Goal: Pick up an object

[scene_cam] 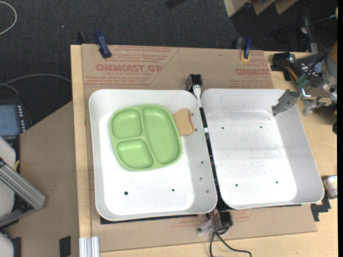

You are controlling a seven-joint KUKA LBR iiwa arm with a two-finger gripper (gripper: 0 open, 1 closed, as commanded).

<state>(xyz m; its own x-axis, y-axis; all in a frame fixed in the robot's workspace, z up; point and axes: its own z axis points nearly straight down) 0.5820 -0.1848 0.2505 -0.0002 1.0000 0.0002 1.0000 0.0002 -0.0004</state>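
Gripper (283, 103) at the upper right of the frame, over the top right corner of the right bin (257, 159); whether it is apart or together cannot be told. Green divided plate (145, 137) lies in the left bin (144, 194), upper left of centre. Tan cracker-like piece (184, 122) touches the plate's upper right rim.

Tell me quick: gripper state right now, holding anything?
Gripper: at the upper right corner of the right bin, nothing seen between its fingers; open or closed cannot be told.
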